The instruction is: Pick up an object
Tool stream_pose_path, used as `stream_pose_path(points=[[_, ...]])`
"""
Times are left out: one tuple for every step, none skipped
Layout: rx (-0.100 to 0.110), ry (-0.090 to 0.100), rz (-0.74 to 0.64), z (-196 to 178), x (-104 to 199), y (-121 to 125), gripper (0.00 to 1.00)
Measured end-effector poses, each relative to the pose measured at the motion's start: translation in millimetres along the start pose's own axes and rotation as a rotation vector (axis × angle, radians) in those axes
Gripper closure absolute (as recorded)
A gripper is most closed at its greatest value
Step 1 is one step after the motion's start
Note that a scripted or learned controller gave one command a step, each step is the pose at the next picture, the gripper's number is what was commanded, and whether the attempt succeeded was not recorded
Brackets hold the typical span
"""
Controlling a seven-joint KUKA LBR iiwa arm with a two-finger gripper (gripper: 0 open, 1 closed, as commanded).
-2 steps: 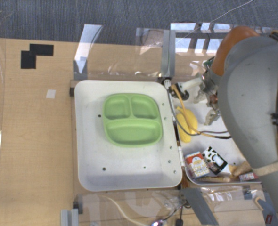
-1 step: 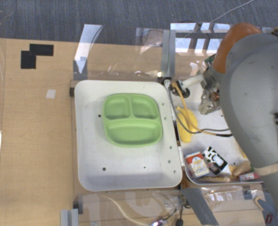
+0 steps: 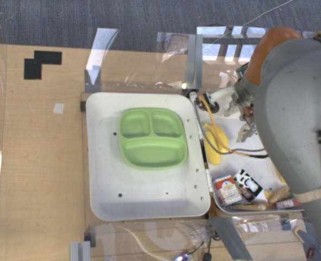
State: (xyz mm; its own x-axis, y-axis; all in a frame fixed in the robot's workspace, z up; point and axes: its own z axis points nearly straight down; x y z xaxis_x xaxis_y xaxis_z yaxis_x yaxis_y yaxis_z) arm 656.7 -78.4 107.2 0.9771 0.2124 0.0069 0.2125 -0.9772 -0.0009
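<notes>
Robot lab cell: wooden table (image 3: 35,145) with two white bins (image 3: 149,208), clear acrylic guards (image 3: 103,53), loose cabling (image 3: 280,4), grey carpet (image 3: 122,4).
</notes>
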Motion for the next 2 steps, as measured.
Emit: stream_pose_path(points=[[0.000, -0.002, 0.005, -79.3, -3.0, -8.1, 0.00], [0.001, -0.007, 0.010, 6.7, -3.3, 4.9, 0.00]])
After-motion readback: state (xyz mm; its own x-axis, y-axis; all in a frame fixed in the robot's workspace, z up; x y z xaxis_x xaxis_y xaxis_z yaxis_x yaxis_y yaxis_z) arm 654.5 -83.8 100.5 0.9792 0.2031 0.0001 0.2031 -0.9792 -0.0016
